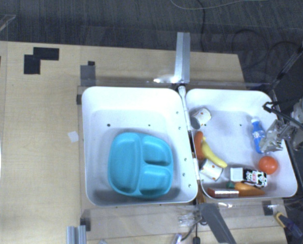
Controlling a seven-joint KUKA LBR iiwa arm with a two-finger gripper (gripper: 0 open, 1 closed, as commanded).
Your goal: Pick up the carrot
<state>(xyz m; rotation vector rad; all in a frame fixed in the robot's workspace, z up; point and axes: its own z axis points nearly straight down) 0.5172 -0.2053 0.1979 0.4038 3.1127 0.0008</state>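
the carrot (198, 143) lies along the left wall of the right bin (227, 98), its near end tucked under a banana (212, 155). a white cup (210, 171) sits just beside the banana's near side, another white cup (201, 117) lies farther back. the gripper (273, 139) hovers at the bin's right side by a blue bottle (257, 132), above an orange ball (268, 164); whether it is spread or pressed together, i cannot tell. the left bin (131, 103) holds a blue divided plate (140, 163).

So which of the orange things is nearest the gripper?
The round orange ball, just below the gripper. The carrot lies further down by the front wall; the other orange piece sits beside the banana.
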